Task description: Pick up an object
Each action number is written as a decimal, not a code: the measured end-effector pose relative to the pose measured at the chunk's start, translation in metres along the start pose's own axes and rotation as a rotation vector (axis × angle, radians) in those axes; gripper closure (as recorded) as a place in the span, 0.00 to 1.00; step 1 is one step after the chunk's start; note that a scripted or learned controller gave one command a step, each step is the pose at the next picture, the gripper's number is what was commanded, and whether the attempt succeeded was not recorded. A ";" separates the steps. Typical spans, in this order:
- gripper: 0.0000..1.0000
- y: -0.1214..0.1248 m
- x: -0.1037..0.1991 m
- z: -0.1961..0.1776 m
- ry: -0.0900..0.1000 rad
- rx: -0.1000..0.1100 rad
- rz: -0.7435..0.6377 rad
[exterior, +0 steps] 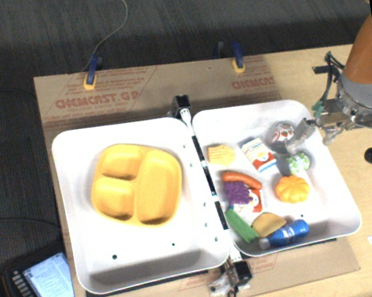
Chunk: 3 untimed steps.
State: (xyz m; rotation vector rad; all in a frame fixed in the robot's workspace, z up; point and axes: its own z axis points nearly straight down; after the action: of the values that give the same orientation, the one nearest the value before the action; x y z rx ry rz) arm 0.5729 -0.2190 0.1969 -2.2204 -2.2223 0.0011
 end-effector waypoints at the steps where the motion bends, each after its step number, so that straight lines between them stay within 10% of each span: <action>1: 0.00 0.039 0.006 0.095 0.002 -0.014 -0.003; 2: 0.00 0.017 0.096 0.104 -0.004 -0.017 0.000; 3: 0.00 -0.038 0.120 0.107 -0.005 -0.015 0.001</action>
State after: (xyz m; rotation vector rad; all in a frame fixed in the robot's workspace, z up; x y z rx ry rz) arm 0.5349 -0.0991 0.0894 -2.2307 -2.2312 -0.0101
